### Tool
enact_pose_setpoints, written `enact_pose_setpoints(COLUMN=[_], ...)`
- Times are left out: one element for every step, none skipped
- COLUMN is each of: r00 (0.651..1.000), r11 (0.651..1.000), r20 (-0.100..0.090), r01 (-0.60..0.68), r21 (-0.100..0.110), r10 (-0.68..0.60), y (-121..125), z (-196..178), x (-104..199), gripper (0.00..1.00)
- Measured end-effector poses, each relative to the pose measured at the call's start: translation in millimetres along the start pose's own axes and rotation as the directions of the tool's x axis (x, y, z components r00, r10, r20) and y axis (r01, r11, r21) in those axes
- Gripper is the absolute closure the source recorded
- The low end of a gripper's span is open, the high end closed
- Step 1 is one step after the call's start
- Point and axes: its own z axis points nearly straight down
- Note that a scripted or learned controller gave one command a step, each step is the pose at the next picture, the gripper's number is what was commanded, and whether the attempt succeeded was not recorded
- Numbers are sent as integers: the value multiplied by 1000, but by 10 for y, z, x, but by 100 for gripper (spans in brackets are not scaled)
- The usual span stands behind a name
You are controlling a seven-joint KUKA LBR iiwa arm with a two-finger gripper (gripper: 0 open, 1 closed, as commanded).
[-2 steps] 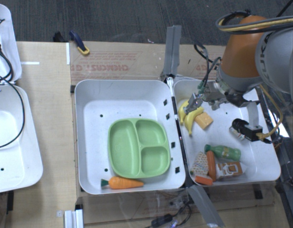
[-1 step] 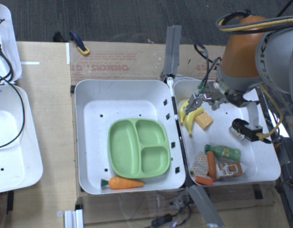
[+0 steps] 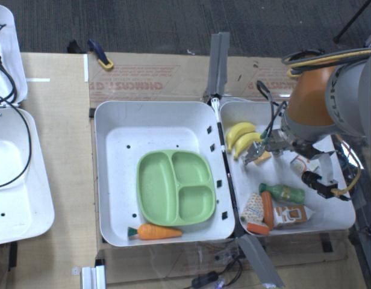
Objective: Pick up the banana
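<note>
The banana (image 3: 241,138), a small yellow bunch, lies in the upper left part of the right bin (image 3: 336,221), close to the divider between the bins. My gripper (image 3: 256,155) is down inside that bin, right at the banana's lower right end and touching or almost touching it. The grey arm with its orange band (image 3: 312,98) reaches in from the right above it. The banana rests on the bin floor.
The right bin's front half holds a green bottle (image 3: 285,192), an orange carton (image 3: 289,215), an orange stick-like item (image 3: 267,206) and a patterned pouch (image 3: 252,208). In the left bin (image 3: 113,161) sit a green divided plate (image 3: 176,187) and a carrot (image 3: 155,232).
</note>
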Motion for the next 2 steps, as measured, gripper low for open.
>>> enact_pose_setpoints(r00=[971,971], r11=[971,971], r20=[1,1], r01=[-241,-238], r21=[-2,6], r10=[241,238], y=[580,563], z=[0,-73], x=[-145,-143], gripper=[0,100])
